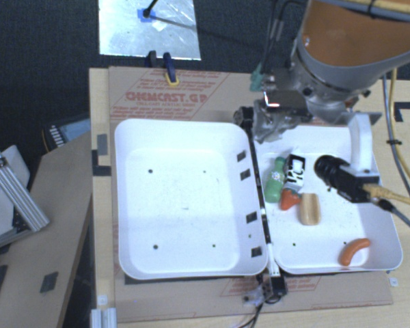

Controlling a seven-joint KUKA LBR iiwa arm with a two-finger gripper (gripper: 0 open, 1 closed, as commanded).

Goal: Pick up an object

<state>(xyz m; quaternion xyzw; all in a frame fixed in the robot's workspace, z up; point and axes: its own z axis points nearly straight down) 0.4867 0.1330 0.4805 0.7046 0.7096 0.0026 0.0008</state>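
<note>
Tool (268,124) of grey metal hangs low over the far left corner of the right-hand white bin (389,241). I cannot tell if it is spread apart or pressed together. One big arm (355,26), round and smooth, orange above and grey below, comes in from the right and bends down to it. One brown desk (101,210) carries one flat cardboard sheet (184,91) with red letters. Two shallow plastic bins sit side by side on it, touching. The left-hand white bin (184,197) has a few dark dots on its floor.

Five small things lie in the right-hand one:
- one tan lump (309,208) like a bread roll
- one green bottle (279,171)
- one black and white pack (296,170) touching the bottle
- one curved orange sausage shape (354,251), apart near the front corner
- one small red-orange piece (289,199) just beside the tan lump
</note>
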